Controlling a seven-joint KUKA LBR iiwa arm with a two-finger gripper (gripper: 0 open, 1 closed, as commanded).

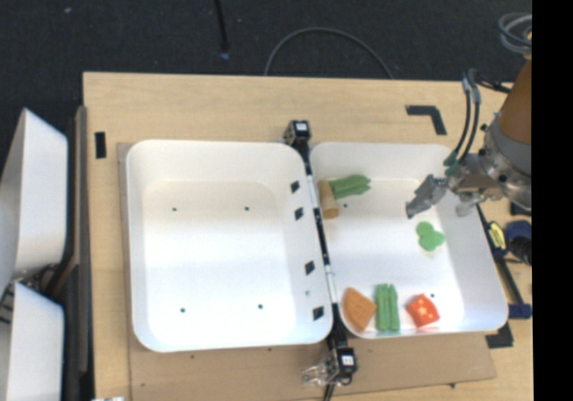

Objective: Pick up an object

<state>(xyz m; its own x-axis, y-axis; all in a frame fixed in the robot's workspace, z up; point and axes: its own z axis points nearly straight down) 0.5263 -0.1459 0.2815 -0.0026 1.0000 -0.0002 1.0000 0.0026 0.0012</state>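
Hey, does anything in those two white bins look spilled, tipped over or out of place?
Nothing stands out. The green pieces, orange wedge and red block lie loose inside the right white bin, none hanging over its rim.

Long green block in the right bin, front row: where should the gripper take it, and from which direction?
Grip the long green block mid-length, across its narrow width, coming straight down. It lies flat with its long axis running front to back; the orange wedge sits close on one side and the red piece on the other, so the side gaps look tight. The gripper hangs over the bin's back half.
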